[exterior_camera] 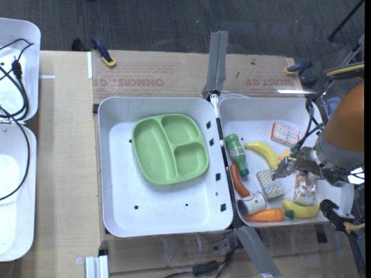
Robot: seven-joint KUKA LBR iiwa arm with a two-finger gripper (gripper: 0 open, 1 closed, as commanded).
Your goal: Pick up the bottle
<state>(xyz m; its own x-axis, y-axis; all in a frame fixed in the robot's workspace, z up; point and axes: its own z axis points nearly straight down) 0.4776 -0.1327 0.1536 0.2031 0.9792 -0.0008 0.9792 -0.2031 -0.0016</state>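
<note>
The gripper (285, 168) hung over the middle of the right bin (255, 106), reaching in from 3 o'clock; whether it was spread or closed could not be told from this angle, and nothing was seen held in it. Just below it, at about 7 o'clock, lay a small patterned box (270, 185), with a second patterned box (284, 134) at its 12 o'clock. A banana (262, 153) lay at its 10 o'clock, and a second yellow fruit (301, 210) at 5 o'clock beside a white packet (305, 191). The bottle (236, 153), green with a label, lay on its side against the bin's left wall, at roughly 9 to 10 o'clock from the gripper and clearly apart from it. An orange-red sausage-like item (238, 180) lay just below the bottle; a carrot (266, 215) and a small white can (253, 202) sat along the near edge. The left bin (116, 155) held a green divided plate (171, 148). Judgement: task not yet advanced; the bottle was untouched in the bin, so approach, grasp and lift all remained.
</note>
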